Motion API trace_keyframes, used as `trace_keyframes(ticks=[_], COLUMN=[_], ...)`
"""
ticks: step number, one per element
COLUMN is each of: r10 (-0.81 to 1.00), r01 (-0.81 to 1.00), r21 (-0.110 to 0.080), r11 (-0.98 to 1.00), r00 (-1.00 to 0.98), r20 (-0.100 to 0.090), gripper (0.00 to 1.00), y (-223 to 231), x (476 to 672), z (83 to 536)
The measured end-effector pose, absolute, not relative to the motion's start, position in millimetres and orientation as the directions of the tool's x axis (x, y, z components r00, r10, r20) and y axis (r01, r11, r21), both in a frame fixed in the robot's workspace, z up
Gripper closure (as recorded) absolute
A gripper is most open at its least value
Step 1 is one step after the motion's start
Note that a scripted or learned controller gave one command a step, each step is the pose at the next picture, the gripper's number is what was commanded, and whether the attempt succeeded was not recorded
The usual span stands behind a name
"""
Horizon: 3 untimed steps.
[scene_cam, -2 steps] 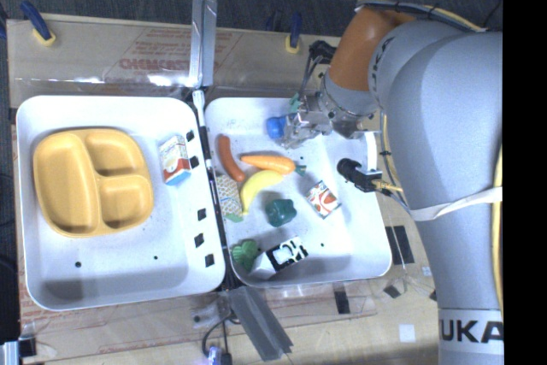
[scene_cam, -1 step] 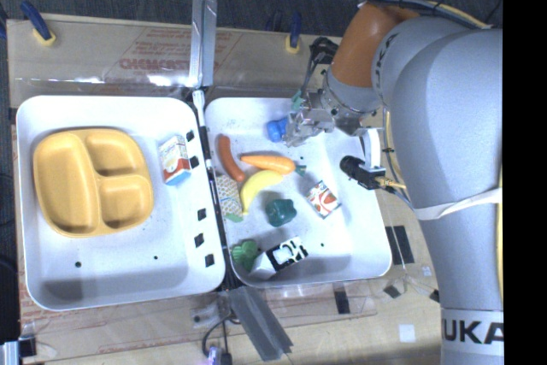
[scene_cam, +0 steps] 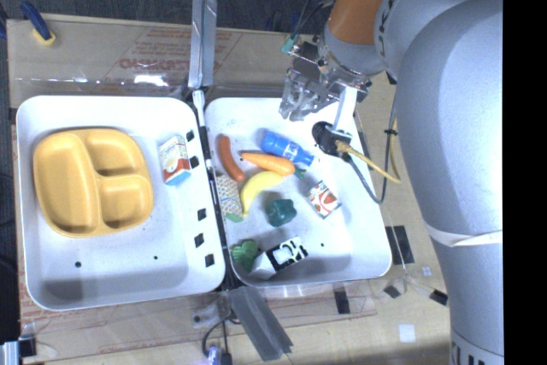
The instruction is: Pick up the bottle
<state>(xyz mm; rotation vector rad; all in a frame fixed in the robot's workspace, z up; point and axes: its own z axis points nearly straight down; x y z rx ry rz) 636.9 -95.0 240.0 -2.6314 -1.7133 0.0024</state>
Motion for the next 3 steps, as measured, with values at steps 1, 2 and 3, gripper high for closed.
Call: trace_keyframes(ticks=[1, 2, 3], r10=[0.914, 0.923, 0.883], r01=[0.914, 0.923, 0.883], r21=[-0.003, -0.005, -0.005], r11=[-0.405, -0.384, -0.469], r00=[0.405, 0.384, 0.469], r20=[0.0, -0.002, 0.0], gripper=[0.0, 0.0, 0.0], y=[-95.2, -121.1, -151.5], x=[636.8, 631.4, 630.5], z=[239.7, 140.5, 91.8])
